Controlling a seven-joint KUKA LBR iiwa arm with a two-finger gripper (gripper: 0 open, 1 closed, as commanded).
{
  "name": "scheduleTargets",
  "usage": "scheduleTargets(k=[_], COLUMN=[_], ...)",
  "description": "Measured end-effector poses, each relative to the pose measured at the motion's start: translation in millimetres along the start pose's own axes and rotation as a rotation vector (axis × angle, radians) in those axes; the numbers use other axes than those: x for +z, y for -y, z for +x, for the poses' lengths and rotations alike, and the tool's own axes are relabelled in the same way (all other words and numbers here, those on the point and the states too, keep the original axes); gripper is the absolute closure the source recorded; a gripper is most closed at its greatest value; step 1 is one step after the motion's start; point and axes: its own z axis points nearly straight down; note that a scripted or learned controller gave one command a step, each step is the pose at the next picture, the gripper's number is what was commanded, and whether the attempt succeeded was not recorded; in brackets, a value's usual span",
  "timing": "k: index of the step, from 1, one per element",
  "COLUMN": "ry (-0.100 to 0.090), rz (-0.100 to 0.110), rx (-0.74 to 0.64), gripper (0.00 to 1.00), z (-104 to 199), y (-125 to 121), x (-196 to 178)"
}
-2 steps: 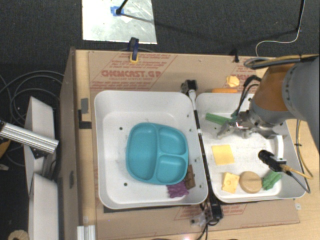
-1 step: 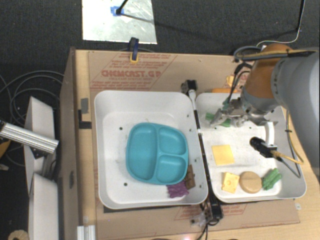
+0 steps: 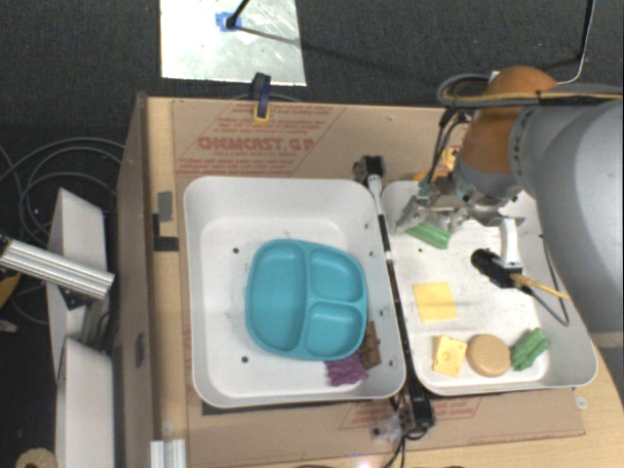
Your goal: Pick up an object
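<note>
My gripper (image 3: 427, 216) is low in the back left corner of the right bin (image 3: 565, 378), reaching down from the grey arm with its orange band. A flat green piece (image 3: 429, 234) lies directly under the gripper, touching or nearly touching it. Elsewhere in this bin lie a yellow square slice (image 3: 435, 300), a yellow cheese wedge (image 3: 449, 355), a tan round piece (image 3: 488, 354) and a green leafy piece (image 3: 527, 349).
The left bin (image 3: 210, 261) holds a teal divided plate (image 3: 306, 298), with a purple piece (image 3: 343, 370) and a brown piece (image 3: 371, 351) at its front right. The wall between the bins runs just left of the gripper. Cables lie off the bench to the left.
</note>
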Motion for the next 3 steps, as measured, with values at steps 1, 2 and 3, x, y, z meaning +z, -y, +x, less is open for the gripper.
scheduleTargets(k=[1,2,3], ry=[0.001,0.002,0.002], rz=[0.001,0.004,0.000], rx=[0.005,0.006,0.003], gripper=[0.00,0.00,1.00], z=[-8,-13,-12], y=[-3,2,1], x=[0,1,-11])
